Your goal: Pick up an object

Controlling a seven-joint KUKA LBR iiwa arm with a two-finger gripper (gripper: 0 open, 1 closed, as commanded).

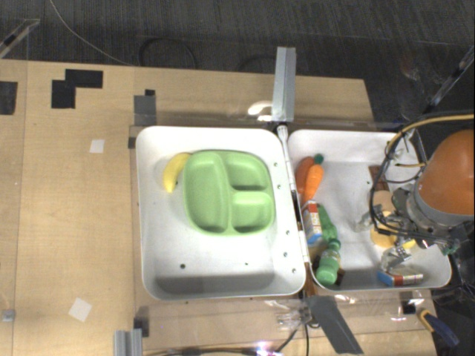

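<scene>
gripper (395, 258) positioned low in right bin (349, 150), near its front right corner; grip state cannot be determined. carrot (310, 180) and bottle (327, 262) lie along the left wall.

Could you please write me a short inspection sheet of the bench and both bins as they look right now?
Surface: wooden bench bearing left bin and right bin, side by side.
Job's things: green divided tray over part of a banana in the left bin; carrot, green bottle, marker in the right bin.
Clutter: black patches on the bench.
Gripper: gripper low over the right bin's near right corner, finger state unclear.
Cables: black and yellow loops at the wrist.
Surroundings: dark floor.
</scene>
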